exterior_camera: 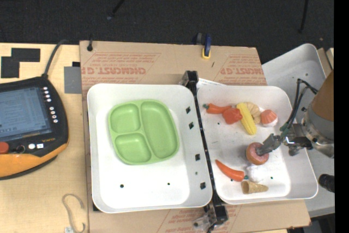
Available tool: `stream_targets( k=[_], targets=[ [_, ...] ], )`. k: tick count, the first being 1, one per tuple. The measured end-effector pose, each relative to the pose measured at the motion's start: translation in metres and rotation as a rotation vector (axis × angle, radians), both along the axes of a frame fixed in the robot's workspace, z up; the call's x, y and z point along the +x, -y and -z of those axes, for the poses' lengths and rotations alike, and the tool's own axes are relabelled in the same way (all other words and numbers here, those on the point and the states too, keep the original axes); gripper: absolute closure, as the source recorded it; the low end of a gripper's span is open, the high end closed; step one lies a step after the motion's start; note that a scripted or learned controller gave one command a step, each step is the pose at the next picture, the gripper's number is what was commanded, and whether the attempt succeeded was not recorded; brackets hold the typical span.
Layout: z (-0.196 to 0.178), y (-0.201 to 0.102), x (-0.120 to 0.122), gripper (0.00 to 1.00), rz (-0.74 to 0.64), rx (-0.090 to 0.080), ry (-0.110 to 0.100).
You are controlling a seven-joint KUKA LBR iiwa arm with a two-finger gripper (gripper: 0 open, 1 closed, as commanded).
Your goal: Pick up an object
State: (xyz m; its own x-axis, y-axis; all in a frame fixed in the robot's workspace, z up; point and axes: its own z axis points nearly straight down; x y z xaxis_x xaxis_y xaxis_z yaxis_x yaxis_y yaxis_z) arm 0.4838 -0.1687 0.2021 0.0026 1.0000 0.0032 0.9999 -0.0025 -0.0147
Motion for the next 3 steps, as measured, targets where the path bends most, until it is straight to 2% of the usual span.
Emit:
stream_targets(
  k=[1, 3],
  targets=[
    [-0.006, 0.000, 0.003, 0.00, -0.002, -0.002, 0.011],
    [0.110, -0.001, 0.007, 0.00, -0.004, -0.001, 0.010]
  ],
)
